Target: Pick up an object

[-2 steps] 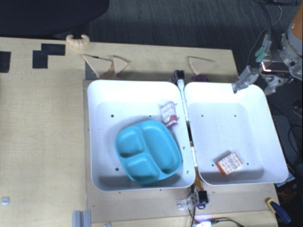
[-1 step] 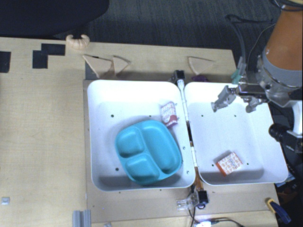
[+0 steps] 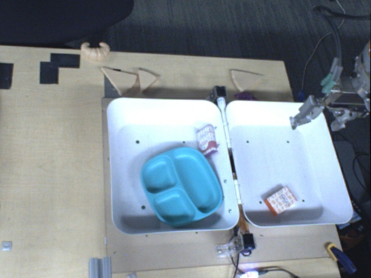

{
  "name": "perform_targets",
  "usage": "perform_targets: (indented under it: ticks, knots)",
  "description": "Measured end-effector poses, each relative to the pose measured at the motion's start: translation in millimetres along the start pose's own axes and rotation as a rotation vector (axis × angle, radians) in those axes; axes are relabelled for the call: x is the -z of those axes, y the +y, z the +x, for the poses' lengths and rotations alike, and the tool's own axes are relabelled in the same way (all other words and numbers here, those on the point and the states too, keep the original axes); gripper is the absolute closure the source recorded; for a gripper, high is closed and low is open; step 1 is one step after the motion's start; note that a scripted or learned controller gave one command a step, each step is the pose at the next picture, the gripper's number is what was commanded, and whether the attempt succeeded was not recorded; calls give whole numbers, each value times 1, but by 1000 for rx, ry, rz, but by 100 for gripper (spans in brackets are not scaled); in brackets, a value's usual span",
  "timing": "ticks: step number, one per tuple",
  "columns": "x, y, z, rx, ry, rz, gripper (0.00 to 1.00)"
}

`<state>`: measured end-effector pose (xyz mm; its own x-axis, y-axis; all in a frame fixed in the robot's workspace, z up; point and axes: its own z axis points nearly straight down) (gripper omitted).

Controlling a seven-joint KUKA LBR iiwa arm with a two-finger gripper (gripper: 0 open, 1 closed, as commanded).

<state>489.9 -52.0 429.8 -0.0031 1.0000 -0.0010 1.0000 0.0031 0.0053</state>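
A small orange and white box point(image 3: 281, 200) lies flat near the front of the right bin point(image 3: 313, 155). In the left bin point(image 3: 124, 155) a blue divided plate point(image 3: 182, 185) rests on the floor. A small red and white packet point(image 3: 207, 139) leans by that bin's right wall, just behind the plate. My gripper point(image 3: 302, 114) hangs over the right bin's far right corner, well above the floor and far from the box. Nothing shows in its grasp.
A black and white divider bar point(image 3: 227, 143) runs between the two bins. Cables point(image 3: 324, 45) hang behind the right bin. The wooden bench point(image 3: 52, 172) spreads out to the left, with a small beige item point(image 3: 94, 51) at its back edge.
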Motion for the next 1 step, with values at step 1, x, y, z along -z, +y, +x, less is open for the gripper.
perform_targets:
  ticks: [1]
  knots:
    - [-26, -2, 92, 2, 2, 1, 0]
